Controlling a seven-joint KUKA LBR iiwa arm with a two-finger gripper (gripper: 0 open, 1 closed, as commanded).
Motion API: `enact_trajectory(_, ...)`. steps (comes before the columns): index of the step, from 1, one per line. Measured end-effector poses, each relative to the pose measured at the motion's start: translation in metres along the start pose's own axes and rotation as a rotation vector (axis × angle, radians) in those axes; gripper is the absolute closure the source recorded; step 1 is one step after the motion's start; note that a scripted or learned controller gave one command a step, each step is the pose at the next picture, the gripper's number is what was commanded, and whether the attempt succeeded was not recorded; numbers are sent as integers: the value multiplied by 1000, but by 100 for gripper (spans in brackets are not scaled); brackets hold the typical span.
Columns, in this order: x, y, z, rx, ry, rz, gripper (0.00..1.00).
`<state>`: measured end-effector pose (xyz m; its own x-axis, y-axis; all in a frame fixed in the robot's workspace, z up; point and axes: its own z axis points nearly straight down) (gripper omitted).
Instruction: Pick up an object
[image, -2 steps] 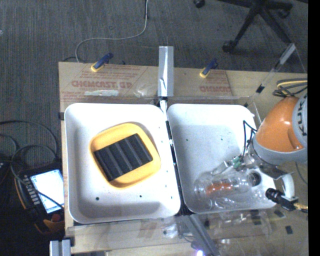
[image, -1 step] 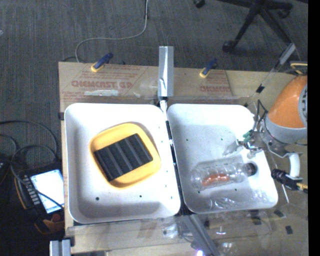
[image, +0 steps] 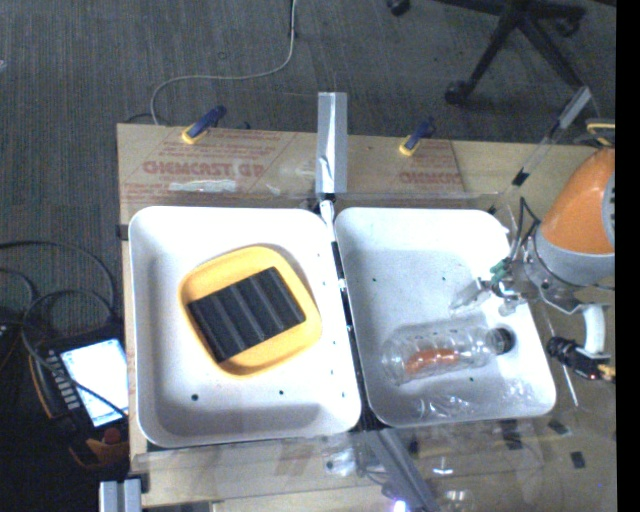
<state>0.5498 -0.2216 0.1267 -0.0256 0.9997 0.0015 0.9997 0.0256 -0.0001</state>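
The gripper (image: 478, 293) hovers over the right bin (image: 400, 245) just above a clear plastic bottle (image: 445, 352) — finger state unclear — while a yellow tray (image: 250, 309) fills the left bin (image: 160, 240).

We see two bins side by side on the bench (image: 150, 165). In the left bin (image: 160, 400) a tray (image: 250, 310) lies near the middle. In the right bin (image: 400, 250) a bottle (image: 445, 350) lies on its side toward the near edge. The arm (image: 585, 220) comes in from the right, and its gripper (image: 492, 290) is over the right bin, just behind the bottle.
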Motion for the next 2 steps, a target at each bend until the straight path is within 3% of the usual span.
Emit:
enact_trajectory(1,37,-16,35,-12,-12,-206,0)
enact_trajectory(2,40,-13,24,-18,-9,-208,100)
